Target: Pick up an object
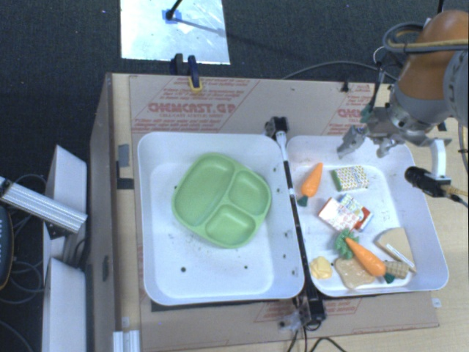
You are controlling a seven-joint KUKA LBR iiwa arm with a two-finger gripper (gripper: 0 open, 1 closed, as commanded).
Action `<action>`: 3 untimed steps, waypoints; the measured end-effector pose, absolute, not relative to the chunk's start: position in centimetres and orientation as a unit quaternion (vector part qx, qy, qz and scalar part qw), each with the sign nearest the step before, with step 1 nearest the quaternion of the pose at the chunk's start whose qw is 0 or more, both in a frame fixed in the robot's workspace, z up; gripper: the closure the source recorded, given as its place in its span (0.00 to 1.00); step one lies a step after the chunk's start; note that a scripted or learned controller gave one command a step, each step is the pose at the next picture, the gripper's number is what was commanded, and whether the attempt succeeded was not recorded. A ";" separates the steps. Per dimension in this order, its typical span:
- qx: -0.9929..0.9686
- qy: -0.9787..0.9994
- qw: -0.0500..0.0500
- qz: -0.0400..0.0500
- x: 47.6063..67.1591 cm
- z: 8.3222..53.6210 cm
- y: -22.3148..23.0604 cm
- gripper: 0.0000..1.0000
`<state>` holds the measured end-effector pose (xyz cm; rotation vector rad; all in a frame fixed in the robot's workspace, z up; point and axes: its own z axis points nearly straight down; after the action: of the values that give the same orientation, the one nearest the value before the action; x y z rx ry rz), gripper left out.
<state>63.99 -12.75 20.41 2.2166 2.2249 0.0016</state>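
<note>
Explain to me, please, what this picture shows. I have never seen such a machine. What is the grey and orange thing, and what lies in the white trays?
One camera looks down at a slant on a bench. The grey and orange thing is a robot arm, reaching in from the right. Its gripper, two open fingers, hangs above the right bin and holds nothing. The left bin holds a green divided plate. The right bin holds toy food: a small carrot, a larger carrot, a patterned block, a red and white packet.

Left bin (157, 270): divided plate (222, 200) lies in it.
Right bin (421, 229): two toy carrots (312, 179) (364, 256), small cartons.
My gripper (366, 142): above right bin's far edge.
</note>
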 end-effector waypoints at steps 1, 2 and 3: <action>0.706 0.708 0.001 0.001 64.8 9.8 -13.4 0.00; 0.705 0.709 0.006 0.003 67.2 9.0 -11.8 0.00; 0.705 0.709 0.006 0.003 67.2 9.0 -8.4 0.00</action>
<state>67.21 -8.42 9.00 2.2067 2.2193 0.0086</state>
